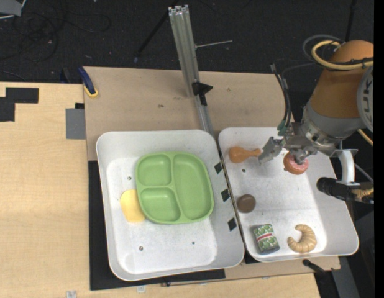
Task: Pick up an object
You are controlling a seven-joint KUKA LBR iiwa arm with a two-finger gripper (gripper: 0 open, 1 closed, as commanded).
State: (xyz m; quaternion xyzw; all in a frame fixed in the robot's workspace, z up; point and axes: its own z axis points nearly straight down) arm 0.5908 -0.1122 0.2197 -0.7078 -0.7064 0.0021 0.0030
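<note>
Overhead, claw (284,154) grip unclear, between drumstick (240,154) and donut (296,164), brown puck (245,203) nearby.

Two bins side by side on the bench, left bin (117,253) touching right bin (341,241) along the shared edge. Taking the divided plate (174,187) as landmark: sitting in the left bin, toward its middle. Just left of the plate, touching its rim, a small rounded block (130,206). Right of the plate, across the shared edge, a round disc (246,203). Farther right and nearer the front, a small can (265,238), then a croissant (303,238) beside it. Right of the plate and behind, a drumstick (243,154), with the gripper (285,151) beyond it over a doughnut (296,164). Behind the plate, an upright metal post (187,61).
</note>
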